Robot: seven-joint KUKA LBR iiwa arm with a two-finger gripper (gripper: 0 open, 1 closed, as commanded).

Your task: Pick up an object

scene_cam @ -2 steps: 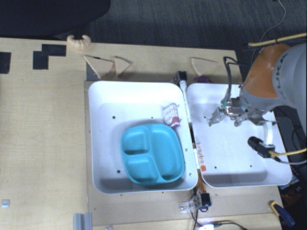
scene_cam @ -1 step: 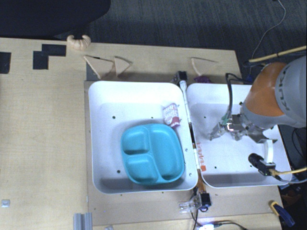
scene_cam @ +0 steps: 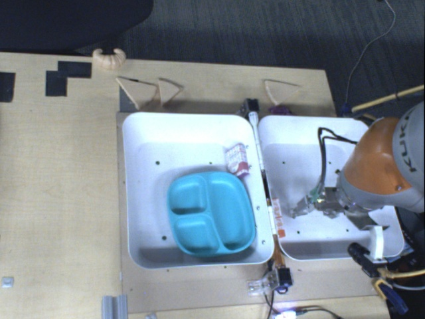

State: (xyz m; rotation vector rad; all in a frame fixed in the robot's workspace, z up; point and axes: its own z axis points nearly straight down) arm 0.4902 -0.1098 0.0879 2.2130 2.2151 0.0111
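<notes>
1. The two-finger metal gripper (scene_cam: pixel 307 205) hangs low in the right shallow white bin (scene_cam: pixel 292 138); whether it is spread or closed I cannot tell.
2. The candidates lie in the left white bin (scene_cam: pixel 143 178): a turquoise three-compartment plastic plate (scene_cam: pixel 211 212) and a small red-and-white packet (scene_cam: pixel 237 159) at its upper right corner.
3. Better to cross the divider first, then descend on the packet.

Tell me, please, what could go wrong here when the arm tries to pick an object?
1. The gripper is over the right bin, while the blue tray and the small packet lie in the left bin, so closing here probably catches nothing.
2. The tray looks wide and flat, so the fingers may slip off it.
</notes>
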